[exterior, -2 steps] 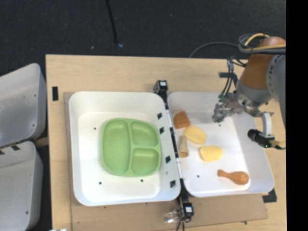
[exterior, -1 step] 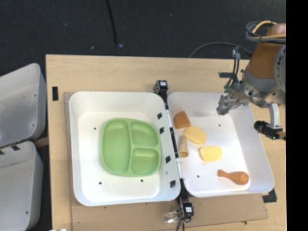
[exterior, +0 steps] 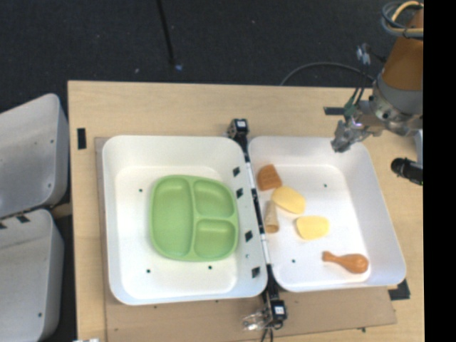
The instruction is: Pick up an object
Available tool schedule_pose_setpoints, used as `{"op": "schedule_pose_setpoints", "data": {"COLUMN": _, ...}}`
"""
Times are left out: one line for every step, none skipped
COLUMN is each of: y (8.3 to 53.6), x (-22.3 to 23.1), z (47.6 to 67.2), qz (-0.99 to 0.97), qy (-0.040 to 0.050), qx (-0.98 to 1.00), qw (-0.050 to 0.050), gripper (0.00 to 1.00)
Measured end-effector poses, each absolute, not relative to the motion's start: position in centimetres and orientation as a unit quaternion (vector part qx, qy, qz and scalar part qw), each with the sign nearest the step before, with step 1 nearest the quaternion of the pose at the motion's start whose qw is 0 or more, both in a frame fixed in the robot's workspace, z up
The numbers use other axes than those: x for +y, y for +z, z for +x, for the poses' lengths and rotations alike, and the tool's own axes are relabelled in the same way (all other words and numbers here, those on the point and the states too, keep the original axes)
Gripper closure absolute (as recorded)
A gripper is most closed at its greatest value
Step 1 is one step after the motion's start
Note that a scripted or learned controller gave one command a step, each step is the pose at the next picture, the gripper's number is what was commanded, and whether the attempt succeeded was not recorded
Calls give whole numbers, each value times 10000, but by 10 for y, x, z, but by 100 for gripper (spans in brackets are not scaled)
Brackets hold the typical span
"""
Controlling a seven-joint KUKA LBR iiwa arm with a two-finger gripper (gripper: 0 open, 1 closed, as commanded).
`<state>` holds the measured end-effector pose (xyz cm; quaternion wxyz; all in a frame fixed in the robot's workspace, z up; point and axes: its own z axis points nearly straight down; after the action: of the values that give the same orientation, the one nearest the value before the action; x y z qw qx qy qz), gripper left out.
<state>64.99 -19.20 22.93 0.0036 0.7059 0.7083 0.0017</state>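
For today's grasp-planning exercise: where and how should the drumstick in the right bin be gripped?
Grip the drumstick across its narrow handle end, coming straight down from above. It lies flat, clear of the yellow pieces, with the thin end pointing left and the rounded bulb near the bin wall.

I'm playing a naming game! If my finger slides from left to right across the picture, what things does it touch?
Green divided plate → small brown cylinder → pale yellow piece → brown drumstick-shaped toy → gripper, above the right bin's far corner.
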Motion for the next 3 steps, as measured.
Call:
{"op": "schedule_pose_setpoints", "data": {"y": 232, "x": -193, "z": 650, "qz": 7053, "qy": 3, "qx": 7089, "qw": 18, "gripper": 100}}
{"op": "schedule_pose_setpoints", "data": {"y": 228, "x": -145, "z": 621, "qz": 7055, "qy": -3, "qx": 7087, "qw": -3, "gripper": 100}}
{"op": "schedule_pose_setpoints", "data": {"y": 221, "x": -96, "z": 605, "qz": 7054, "qy": -1, "qx": 7088, "qw": -2, "gripper": 100}}
